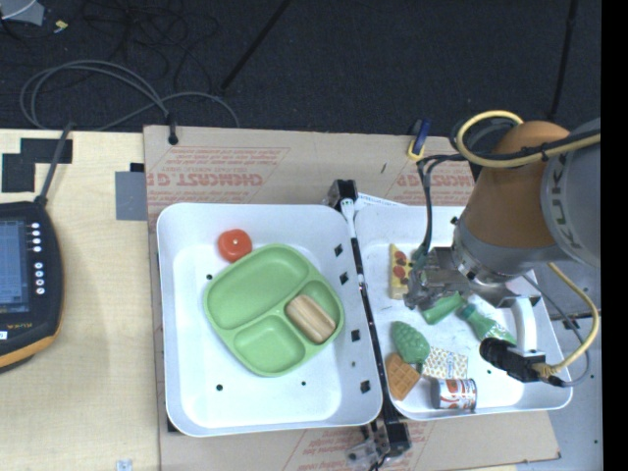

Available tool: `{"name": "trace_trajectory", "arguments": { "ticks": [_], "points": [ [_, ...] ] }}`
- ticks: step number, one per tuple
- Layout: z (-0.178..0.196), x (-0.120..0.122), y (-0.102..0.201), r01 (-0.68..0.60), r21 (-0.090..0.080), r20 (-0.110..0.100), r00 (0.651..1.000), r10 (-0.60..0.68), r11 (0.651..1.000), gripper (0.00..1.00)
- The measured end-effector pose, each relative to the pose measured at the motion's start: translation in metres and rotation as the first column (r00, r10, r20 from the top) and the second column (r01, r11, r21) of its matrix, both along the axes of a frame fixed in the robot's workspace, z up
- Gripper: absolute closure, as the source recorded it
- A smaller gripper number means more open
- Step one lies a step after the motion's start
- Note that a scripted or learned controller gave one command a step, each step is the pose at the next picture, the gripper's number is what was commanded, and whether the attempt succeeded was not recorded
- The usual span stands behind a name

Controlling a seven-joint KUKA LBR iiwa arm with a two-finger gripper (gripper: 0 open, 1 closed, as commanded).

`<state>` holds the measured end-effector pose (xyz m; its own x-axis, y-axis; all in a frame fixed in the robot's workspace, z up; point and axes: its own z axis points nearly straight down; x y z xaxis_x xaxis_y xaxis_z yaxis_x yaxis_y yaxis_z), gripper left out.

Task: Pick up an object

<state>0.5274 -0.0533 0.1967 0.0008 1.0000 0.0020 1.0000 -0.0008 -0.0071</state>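
Where black cables [128,77] trail, two white bins [186,361] share cardboard [245,170].

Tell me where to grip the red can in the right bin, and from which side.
Grip the red can across its round body, coming straight down from above. It lies on its side near the right bin's front wall, with a patterned packet close behind, so a sideways approach looks crowded.

On the wooden bench [88,400] lies a brown cardboard sheet [255,165] under both bins, a black and orange handheld controller [25,283] sits at nine o'clock, and grey cables [108,81] curl at eleven o'clock.
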Motion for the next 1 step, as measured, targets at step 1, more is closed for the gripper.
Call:
{"name": "trace_trajectory", "arguments": {
  "ticks": [1],
  "points": [
    [0.2516, -0.0181, 0.0651, -0.007, 0.001, 0.023, 1.000, 0.007, 1.000, 1.00]
  ]
}}
